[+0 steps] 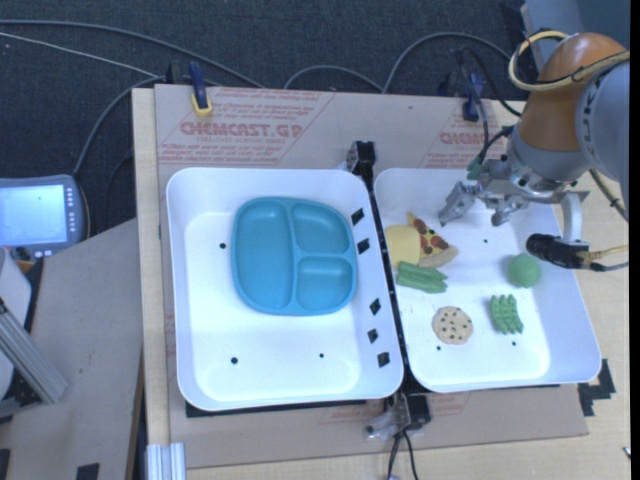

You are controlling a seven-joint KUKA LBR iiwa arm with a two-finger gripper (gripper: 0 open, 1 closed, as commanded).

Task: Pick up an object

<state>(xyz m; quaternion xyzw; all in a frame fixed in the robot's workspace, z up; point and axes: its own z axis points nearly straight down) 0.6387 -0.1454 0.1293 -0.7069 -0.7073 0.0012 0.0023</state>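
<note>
In the right bin (560, 363) lie a yellow pizza slice (418, 244), a green pea pod (421, 278), a round cookie (452, 325), a green ball (523, 270) and a ridged green piece (506, 314). My gripper (478, 208) hangs over the back of this bin, just right of and behind the pizza slice. It is open, its fingers (453, 208) spread apart with nothing between them.
The left bin (200, 348) holds a blue divided tray (294, 255). A black divider with clips (372, 268) runs between the bins. A cardboard sheet (250, 123) lies under both, and cables run across the dark floor behind.
</note>
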